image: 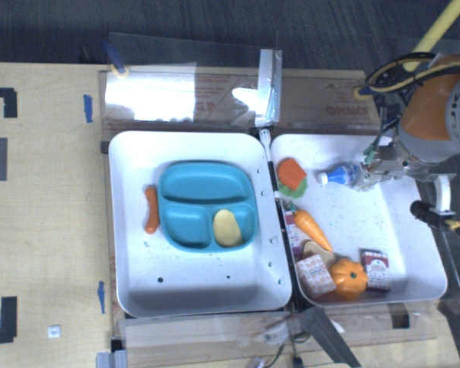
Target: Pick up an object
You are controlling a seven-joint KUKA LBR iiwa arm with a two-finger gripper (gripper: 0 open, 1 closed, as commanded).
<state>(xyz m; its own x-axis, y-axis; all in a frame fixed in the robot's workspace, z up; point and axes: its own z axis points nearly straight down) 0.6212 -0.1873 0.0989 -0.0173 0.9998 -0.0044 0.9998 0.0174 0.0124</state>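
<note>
One bottle (339, 176) lies near far edge of right bin (414, 236), long axis left-right, cap end leftward; gripper (376, 167) touches its right end, finger opening impossible to tell.

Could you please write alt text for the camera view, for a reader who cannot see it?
The gripper reaches into the right bin beside a small bottle; that bin also holds a carrot, a small pumpkin and little cartons. The left bin holds a blue divided tray with a yellow item, and a sausage beside it.
</note>
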